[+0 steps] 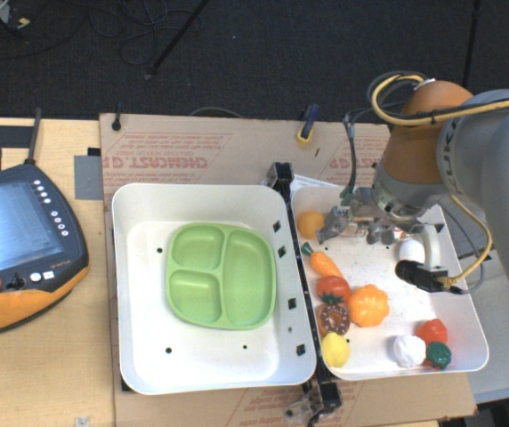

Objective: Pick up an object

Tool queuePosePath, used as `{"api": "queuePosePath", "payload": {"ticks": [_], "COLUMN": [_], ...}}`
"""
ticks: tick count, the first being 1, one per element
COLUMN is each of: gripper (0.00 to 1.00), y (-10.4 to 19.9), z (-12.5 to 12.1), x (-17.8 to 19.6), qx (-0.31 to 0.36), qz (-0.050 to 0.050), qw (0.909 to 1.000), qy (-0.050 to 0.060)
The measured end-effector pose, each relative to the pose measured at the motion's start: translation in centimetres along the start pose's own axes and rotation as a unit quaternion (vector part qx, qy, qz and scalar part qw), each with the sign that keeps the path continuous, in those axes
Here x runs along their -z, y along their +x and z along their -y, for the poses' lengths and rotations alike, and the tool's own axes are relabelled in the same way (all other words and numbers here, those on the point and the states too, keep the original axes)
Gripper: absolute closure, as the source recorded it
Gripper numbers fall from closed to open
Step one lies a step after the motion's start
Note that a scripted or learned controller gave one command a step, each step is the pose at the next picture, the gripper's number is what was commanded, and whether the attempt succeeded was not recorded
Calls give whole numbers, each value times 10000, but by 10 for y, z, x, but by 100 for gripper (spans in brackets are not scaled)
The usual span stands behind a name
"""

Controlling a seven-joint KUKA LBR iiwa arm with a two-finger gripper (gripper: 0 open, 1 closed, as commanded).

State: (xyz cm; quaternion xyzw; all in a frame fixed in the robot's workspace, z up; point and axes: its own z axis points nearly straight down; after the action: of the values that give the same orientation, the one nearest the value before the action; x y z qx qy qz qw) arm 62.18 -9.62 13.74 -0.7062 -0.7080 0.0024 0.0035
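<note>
Several toy foods lie in the right bin (468, 332). Gripper (361, 223), grip state unclear, hovers at the bin's twelve o'clock; the carrot (325, 263) sits nearest, at its seven o'clock, so descend squarely there.

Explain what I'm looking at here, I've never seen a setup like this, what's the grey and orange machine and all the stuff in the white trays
This is one photo from a camera fixed above a workbench, looking down at a slant. The grey and orange machine is a robot arm reaching in from the right. Its gripper, a two-finger claw, hangs over the right bin; I can't tell whether it holds anything. That bin contains toy food: a carrot, a tomato, an orange pumpkin, a lemon and a few others. The left bin holds a green divided plate. The screen device on the left looks like the robot's handheld controller.
</note>
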Motion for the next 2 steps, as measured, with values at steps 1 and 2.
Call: {"api": "queuePosePath", "payload": {"ticks": [1, 2], "gripper": [0, 100], "y": [-1, -2], "z": [-3, -1], "x": [-48, -38], "qx": [-21, -53], "qz": [45, 15], "qw": [10000, 10000], "qy": [-75, -42]}}
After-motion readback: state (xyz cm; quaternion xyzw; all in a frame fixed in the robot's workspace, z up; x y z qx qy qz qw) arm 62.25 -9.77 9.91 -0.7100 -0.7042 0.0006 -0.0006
